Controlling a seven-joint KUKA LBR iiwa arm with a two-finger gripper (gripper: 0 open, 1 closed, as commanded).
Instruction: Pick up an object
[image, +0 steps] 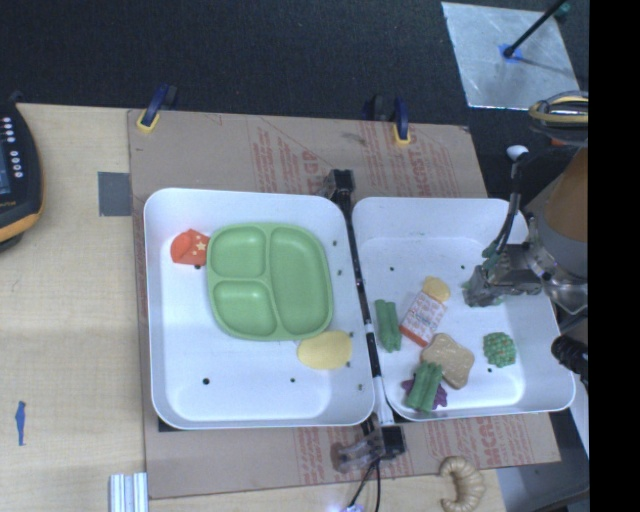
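Observation:
My gripper (487, 288) hangs over the right part of the right bin (400, 215), low above the white floor, with no object seen between its fingers. Left of it lie a small yellow piece (436, 289) and a red-and-white packet (423, 316). Below it sit a green broccoli-like toy (499, 349), a tan bread slice (448, 359), a green stick over something purple (424, 387) and a green bar (387, 325) by the bin's left wall.
The left bin (165, 300) holds a green divided plate (270, 280), a red toy (189, 247) at its upper left and a yellow lemon-like toy (325, 350) below the plate. A tan curled object (462, 484) lies on the cardboard in front of the bins.

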